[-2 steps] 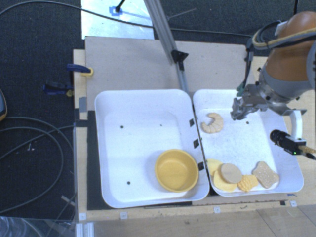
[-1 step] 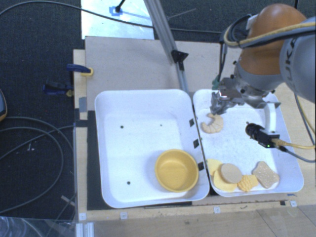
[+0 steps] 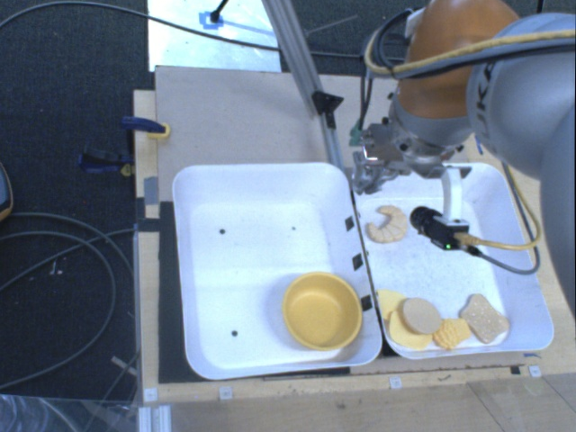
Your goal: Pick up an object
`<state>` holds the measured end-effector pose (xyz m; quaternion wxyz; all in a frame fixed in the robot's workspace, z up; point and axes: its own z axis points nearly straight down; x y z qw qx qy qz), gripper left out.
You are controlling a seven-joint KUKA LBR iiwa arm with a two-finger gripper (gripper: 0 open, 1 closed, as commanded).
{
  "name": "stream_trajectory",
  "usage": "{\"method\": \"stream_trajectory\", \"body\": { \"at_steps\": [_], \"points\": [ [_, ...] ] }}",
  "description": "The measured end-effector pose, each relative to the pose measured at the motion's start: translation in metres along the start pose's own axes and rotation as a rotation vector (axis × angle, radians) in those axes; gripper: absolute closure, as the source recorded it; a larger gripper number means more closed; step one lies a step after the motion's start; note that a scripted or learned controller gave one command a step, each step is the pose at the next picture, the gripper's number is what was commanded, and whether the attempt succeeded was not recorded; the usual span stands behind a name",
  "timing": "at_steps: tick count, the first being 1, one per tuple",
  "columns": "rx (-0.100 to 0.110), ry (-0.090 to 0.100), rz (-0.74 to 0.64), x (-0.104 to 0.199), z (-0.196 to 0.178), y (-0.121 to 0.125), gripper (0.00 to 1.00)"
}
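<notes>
My gripper [image 3: 366,178] hangs over the far left corner of the right bin [image 3: 522,241], close to the wall between the two bins. A tan croissant-shaped piece [image 3: 389,225] lies just in front of it and a little to the right, apart from the gripper. Along the right bin's front edge lie a flat yellow slice [image 3: 396,318], a round beige biscuit [image 3: 420,315], a small orange waffle piece [image 3: 452,333] and a slice of toast [image 3: 484,319]. A yellow bowl [image 3: 322,310] stands upright in the left bin's [image 3: 243,241] front right corner.
A slanted metal pole [image 3: 292,48] crosses above the far edge of the bins. Blue clamps [image 3: 126,142] grip the bench at the left, and cables lie on the floor there.
</notes>
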<state>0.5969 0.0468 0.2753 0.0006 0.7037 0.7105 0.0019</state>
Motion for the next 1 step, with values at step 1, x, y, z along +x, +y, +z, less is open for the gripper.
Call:
{"method": "stream_trajectory", "body": {
  "at_steps": [1],
  "points": [
    [0.002,-0.001,0.001,0.0421,0.0216,0.0171,1.0]
  ]
}}
